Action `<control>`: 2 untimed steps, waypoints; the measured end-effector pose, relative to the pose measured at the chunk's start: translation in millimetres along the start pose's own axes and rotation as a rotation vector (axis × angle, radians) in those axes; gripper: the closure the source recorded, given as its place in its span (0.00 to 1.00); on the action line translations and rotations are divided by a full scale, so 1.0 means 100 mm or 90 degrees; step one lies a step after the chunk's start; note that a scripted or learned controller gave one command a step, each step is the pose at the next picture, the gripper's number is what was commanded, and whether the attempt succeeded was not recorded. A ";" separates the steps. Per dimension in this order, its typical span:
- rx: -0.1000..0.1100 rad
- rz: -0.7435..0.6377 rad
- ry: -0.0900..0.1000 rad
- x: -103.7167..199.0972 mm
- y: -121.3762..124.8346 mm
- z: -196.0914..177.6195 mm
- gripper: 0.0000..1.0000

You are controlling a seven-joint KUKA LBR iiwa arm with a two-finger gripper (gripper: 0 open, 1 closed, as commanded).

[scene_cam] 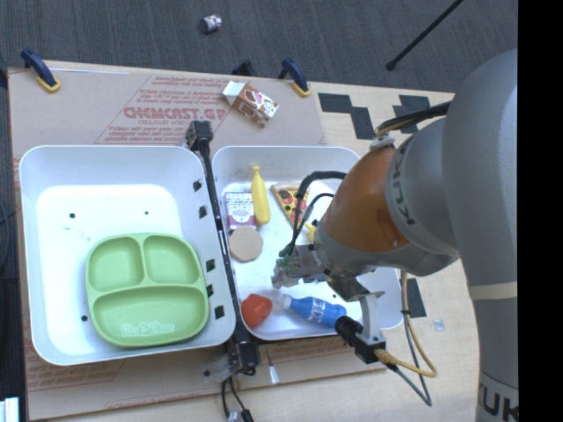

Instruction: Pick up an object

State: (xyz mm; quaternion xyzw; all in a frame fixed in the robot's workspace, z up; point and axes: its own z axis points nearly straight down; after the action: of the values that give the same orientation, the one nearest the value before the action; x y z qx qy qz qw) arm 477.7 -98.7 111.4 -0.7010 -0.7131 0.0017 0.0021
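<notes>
Hovering low in the right bin [264, 161], claw [295, 271] state I cannot tell; crowding blue bottle [317, 309] is risking a deflected, missed grasp.

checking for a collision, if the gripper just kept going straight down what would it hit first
Most likely the blue plastic bottle lying on the right white bin's floor, or bare floor beside it. The gripper hangs just above; depth is unclear from this slant.

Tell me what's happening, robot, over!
Claw low in the right bin, grip state unreadable. Blue bottle and red toy lie loose just below it. Yellow bottle, round cookie close by. Green divided plate in the left bin.
</notes>
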 end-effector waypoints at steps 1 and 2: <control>0.000 0.000 0.000 0.00 0.00 0.00 0.00; -0.002 0.009 0.000 -0.90 -0.03 0.20 0.00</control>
State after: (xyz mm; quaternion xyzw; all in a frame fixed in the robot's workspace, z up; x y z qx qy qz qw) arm 475.7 -188.7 91.4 -0.7060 -0.7082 0.0008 0.0009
